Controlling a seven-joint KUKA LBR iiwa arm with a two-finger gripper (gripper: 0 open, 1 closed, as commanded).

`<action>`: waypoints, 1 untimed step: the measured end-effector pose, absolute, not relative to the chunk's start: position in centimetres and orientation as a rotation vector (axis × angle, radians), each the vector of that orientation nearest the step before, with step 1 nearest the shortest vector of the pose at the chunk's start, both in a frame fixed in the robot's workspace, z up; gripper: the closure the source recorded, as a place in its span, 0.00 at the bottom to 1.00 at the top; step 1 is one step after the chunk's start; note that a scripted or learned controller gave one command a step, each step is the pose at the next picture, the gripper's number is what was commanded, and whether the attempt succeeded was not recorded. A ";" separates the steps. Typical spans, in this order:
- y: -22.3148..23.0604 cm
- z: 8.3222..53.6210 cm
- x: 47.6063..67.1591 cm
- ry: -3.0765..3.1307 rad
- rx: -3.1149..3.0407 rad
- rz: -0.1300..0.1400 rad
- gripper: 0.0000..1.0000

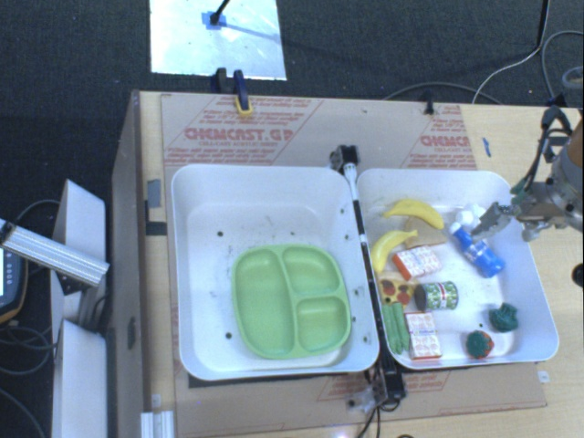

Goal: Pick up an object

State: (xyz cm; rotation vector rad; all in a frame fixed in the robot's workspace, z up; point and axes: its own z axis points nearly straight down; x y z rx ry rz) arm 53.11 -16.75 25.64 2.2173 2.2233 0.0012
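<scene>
**Jaw state unclear as the gripper hangs over the right bin**

Jaws of the gripper point(500, 215) cannot be judged from this view; I cannot tell if they are apart or together, and nothing is seen between them. The gripper sits at the right bin's point(538, 310) upper right part, just beside a blue bottle point(477, 251) that lies tilted on the bin floor. This bottle is probably the object to pick, because it is the nearest one.

Other things lie in the same bin: two bananas point(412, 211), a small red and white box point(417, 263), a can point(436, 296), a second box point(422, 334), a dark green toy point(503, 317) and a red and green one point(479, 343). The left bin point(196, 245) holds a green divided tray point(292, 300).

To do the step well, I think the gripper should come down over the middle of the bottle body, with the grip across its narrow width and not along its length. The cap end looks too thin to hold. The bottle is round, so it may roll away if it is touched off centre.
</scene>
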 end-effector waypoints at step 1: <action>-16.2 13.7 60.7 2.227 2.219 -0.001 0.00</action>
